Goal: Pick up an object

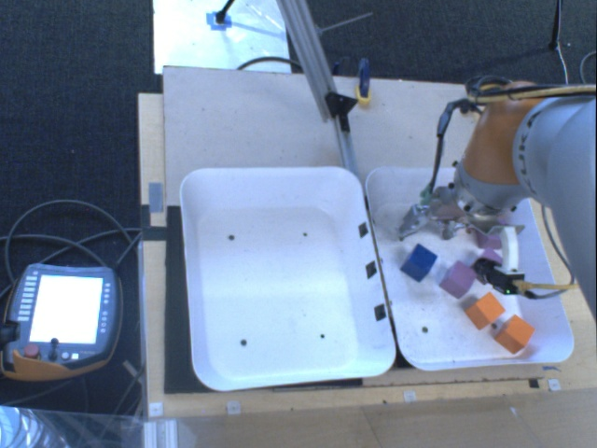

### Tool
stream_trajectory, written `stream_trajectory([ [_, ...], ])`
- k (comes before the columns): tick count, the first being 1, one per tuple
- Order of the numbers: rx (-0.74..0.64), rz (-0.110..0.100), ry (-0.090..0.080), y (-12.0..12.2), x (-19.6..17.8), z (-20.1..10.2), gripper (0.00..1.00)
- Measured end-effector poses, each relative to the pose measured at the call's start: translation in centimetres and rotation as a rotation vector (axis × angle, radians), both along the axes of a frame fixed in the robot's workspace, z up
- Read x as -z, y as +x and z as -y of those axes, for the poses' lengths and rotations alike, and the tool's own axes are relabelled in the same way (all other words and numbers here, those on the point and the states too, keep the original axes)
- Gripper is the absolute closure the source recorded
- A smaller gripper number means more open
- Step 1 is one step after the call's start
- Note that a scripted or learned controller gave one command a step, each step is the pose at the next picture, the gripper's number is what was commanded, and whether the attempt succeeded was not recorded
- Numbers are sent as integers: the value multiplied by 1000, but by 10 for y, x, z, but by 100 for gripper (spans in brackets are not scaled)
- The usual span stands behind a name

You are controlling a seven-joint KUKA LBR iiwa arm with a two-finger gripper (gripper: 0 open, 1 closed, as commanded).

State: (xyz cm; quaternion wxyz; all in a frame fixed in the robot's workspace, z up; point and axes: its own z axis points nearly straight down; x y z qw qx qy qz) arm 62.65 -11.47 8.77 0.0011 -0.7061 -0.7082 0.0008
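Several small blocks lie in the right bin (410,343). A blue cube (419,261) sits near that bin's left side, with a purple cube (458,279) just to its right. Toward the front right corner are an orange cube (484,310) and a second orange block (514,332). Another purple piece (489,242) is partly hidden under the wrist. My gripper (431,220) is low over the back half of the right bin, just behind the blue cube, and I see nothing held in it.
The left bin (201,250) stands beside the right one, sharing a raised middle rim. A slanted metal pole (312,54) rises behind the bins. A teach pendant (61,320) with cables lies on the floor at left.
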Motion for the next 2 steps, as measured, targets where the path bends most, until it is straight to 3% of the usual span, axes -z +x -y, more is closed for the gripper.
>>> stream_trajectory([
  [1,-2,7,0,2,-14,0,100],
  [2,1,9,-1,-6,-73,1,100],
])
